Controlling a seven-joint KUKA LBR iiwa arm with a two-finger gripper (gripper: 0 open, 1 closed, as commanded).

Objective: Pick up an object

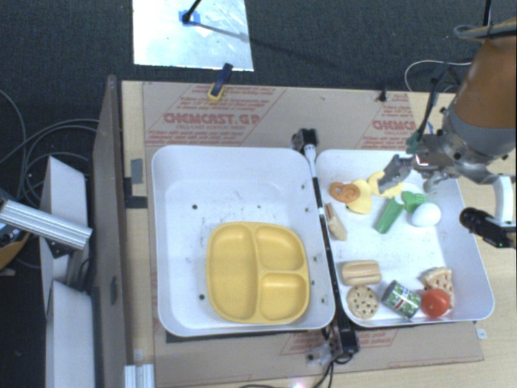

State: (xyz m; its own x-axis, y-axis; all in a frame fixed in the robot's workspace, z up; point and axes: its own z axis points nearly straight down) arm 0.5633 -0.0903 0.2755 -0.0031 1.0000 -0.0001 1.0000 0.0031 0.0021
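Hovering with the gripper [414,175] over the far half of the right bin [477,275], reaching in on the grey arm [485,95] from the right. Held with fingers [397,170] spread apart and nothing between them. Poised above toys, none gripped.

Just below the fingertips: a yellow piece [365,198], a small green piece [414,198], a green cylinder [388,215] lying at a slant, and a white egg [426,214] just beside the small green piece. Cannot tell whether any fingertip touches them.

Left of the yellow piece and touching it, an orange disc [345,191]. Nearer the bin's left wall, a beige wedge [335,225] lying close along that wall.

Further toward the near edge, well apart from the gripper: a hot dog bun [360,272], then a round cookie [363,301] just in front of it. Beside the cookie, a green can [401,298] on its side. At the near right corner, a red tomato [435,302] touching a waffle-like piece [437,279] behind it.

Across the divider, in the left bin [182,217]: a yellow divided plate [258,272] with three compartments, lying flat in the near half, well apart from the gripper.

Beneath both bins, a cardboard sheet [242,115] with red printing.
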